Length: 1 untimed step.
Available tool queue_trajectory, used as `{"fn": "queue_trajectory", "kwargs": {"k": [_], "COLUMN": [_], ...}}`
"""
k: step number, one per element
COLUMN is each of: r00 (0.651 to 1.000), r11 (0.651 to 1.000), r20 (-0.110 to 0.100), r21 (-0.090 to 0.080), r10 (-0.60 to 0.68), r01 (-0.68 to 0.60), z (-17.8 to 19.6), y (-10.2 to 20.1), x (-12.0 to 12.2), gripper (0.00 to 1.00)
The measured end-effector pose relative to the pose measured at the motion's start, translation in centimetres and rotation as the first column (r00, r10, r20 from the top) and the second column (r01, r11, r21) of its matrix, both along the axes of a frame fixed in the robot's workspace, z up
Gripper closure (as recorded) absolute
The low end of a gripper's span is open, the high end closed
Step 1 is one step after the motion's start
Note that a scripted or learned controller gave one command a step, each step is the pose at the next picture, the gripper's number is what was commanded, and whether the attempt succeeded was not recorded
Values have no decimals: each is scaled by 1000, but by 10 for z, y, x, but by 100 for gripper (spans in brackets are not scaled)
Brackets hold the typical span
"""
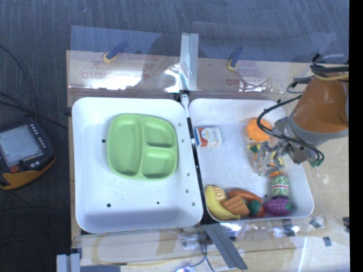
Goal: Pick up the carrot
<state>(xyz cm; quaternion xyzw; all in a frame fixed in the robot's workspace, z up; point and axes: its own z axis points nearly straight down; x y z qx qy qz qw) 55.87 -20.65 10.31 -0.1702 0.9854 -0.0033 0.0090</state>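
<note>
Camera view. Dark grey carpet surrounds a wooden counter (85,72) carrying two white bins side by side. A handheld pendant (22,152) lies on the carpet, well to the left of the counter.

The arm (323,106), with its orange band, reaches into the right bin (227,118) from the right. The jaws (266,158) hang low over the right half of that bin, among small mixed items; whether the jaws are spread or pressed together cannot be told, and nothing is clearly seen between them.

The carrot (245,196) lies below and to the left of the jaws, near the bin's front wall, apart from them. It sits between a banana (218,203) on its left and purple grapes (278,206) on its right. An orange fruit (257,129) lies just above the jaws. A small carton (208,136) lies well to their left, near the divider.

The left bin (91,208), far left of the jaws, holds a green divided plate (142,146).
</note>
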Motion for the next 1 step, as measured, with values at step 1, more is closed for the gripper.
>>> {"fn": "queue_trajectory", "kwargs": {"k": [1], "r00": [1000], "r11": [1000], "r20": [2], "r21": [-1], "r10": [-1], "r01": [1], "z": [9], "y": [1], "x": [1], "gripper": [100]}}
